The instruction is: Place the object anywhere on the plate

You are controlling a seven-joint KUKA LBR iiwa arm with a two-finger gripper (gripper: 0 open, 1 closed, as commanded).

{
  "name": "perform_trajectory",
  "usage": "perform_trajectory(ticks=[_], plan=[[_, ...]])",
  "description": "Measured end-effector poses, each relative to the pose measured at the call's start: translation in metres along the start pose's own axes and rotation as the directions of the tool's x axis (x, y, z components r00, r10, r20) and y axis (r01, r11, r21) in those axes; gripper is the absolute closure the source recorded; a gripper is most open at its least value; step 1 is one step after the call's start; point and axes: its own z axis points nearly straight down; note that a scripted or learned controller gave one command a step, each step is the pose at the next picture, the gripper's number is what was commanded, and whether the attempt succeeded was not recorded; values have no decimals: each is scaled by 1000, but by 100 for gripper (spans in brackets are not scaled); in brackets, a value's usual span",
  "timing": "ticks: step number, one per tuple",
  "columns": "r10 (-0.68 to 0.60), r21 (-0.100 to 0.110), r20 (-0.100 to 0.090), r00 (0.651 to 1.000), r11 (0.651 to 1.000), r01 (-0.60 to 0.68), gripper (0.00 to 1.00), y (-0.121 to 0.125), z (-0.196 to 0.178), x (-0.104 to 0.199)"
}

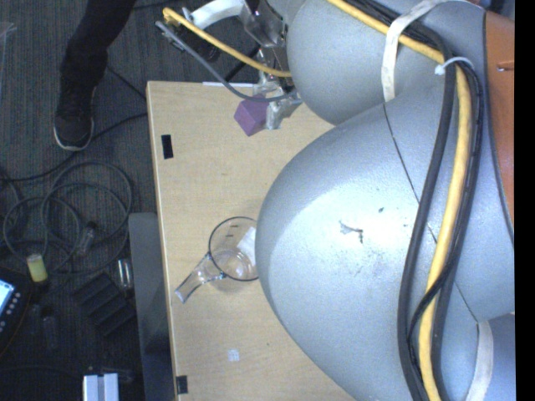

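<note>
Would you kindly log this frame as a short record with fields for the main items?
surface: tan board
object: purple block, near the board's far edge
hand: right beside the block; contact cannot be judged
glassware: clear glass vessel with a handle, partly hidden by the arm
arm: grey body covering the right side

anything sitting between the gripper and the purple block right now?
Nothing visible. The purple block is right beside the gripper, with no gap showing between them, near one edge of the wooden tabletop. The clear glass jug lies well apart from both, by the big grey arm.
</note>
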Motion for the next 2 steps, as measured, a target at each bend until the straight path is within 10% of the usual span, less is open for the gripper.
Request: perform_trajectory(ticks=[1, 2], plan=[[-14, 1, 0, 1000, 1000, 14, 100, 39, -48, -19], [-70, -3, 1, 998, 998, 70, 100, 114, 17, -59]])
